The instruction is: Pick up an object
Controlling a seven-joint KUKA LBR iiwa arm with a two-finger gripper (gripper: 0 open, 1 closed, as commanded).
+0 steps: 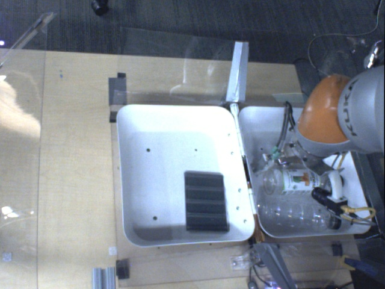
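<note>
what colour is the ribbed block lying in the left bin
Black. The ribbed block shows plainly against the white left bin in the camera view.

Grey metallic KUKA arm, rounded housing with faint ribbed lines near the joint. Glossy orange dome-shaped band sits above the wrist. Thin black and green cables trail below the band.

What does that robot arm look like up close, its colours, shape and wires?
The arm is smooth rounded grey metal with a bulging orange band above the wrist. Below it, the gripper is a cluster of small dark and silvery parts, with thin dark cables looping beside it.
</note>
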